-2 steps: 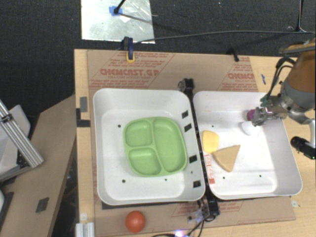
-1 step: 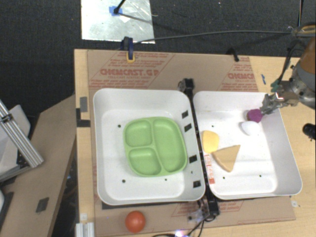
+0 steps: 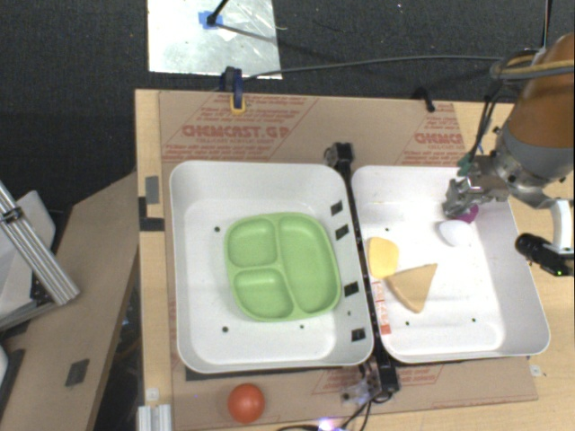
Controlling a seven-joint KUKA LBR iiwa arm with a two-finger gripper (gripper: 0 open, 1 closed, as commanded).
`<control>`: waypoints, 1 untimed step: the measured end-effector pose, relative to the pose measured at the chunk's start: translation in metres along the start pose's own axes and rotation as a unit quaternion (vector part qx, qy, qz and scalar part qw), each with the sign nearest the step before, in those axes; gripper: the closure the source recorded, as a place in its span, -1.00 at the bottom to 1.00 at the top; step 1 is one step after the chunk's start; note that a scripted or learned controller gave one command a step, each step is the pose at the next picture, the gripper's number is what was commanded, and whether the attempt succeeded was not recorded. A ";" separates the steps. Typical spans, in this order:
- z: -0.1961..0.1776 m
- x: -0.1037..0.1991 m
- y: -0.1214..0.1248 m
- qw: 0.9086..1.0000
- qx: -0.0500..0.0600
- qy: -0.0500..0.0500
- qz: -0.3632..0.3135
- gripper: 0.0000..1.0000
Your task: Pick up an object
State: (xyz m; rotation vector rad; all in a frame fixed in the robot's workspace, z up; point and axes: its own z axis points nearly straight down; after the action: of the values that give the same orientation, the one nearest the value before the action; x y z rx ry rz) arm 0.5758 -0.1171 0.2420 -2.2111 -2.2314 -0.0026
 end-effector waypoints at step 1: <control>-0.003 0.044 -0.002 1.000 0.000 0.000 0.000 1.00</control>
State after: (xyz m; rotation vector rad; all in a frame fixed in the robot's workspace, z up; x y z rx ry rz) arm 0.5736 -0.0726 0.2453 -2.2117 -2.2310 -0.0036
